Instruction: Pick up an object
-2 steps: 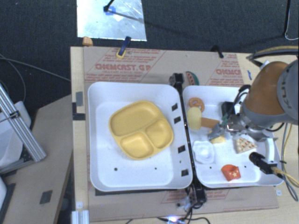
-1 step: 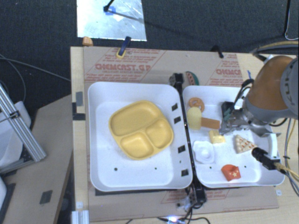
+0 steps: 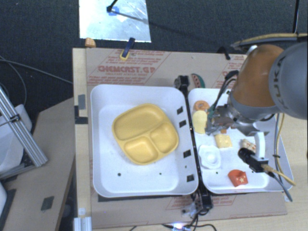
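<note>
Gripper [image 3: 211, 125]: lowered beside cheese wedge [image 3: 223, 141], finger state cannot be told
Risk: wedge nudged aside, nothing is grasped

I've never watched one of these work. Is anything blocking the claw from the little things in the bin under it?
Nothing visible does. The gripper hangs right over the right bin, close to the pale yellow piece and cheese block.

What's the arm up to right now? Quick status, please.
Pincer low in right bin, among small items. Yellow cheese piece just beside it, not held. Yellow tray sits alone in left bin.
</note>
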Available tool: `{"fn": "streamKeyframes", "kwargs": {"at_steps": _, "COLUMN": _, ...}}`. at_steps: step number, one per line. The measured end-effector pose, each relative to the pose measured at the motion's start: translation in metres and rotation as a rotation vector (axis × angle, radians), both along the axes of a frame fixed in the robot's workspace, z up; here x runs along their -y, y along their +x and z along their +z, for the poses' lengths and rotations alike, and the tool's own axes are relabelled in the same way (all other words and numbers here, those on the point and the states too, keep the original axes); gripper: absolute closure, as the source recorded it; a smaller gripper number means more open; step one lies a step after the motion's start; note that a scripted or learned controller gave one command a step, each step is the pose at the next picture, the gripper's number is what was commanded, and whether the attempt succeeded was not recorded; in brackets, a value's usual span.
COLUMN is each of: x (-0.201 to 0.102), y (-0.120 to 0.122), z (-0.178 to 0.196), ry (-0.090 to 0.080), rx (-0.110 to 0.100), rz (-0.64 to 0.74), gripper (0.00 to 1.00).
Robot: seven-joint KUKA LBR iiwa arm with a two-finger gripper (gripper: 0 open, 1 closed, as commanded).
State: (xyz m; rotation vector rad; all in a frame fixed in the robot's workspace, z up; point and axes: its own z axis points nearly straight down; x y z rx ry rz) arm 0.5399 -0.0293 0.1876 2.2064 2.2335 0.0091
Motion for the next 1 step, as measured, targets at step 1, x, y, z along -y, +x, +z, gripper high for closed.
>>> {"fn": "streamKeyframes", "kwargs": {"at_steps": 1, "x": 0.028, "y": -0.0482, "z": -0.0034, "ry": -0.002, "rx": -0.008, "rz": -0.014, "gripper": 1.0}}
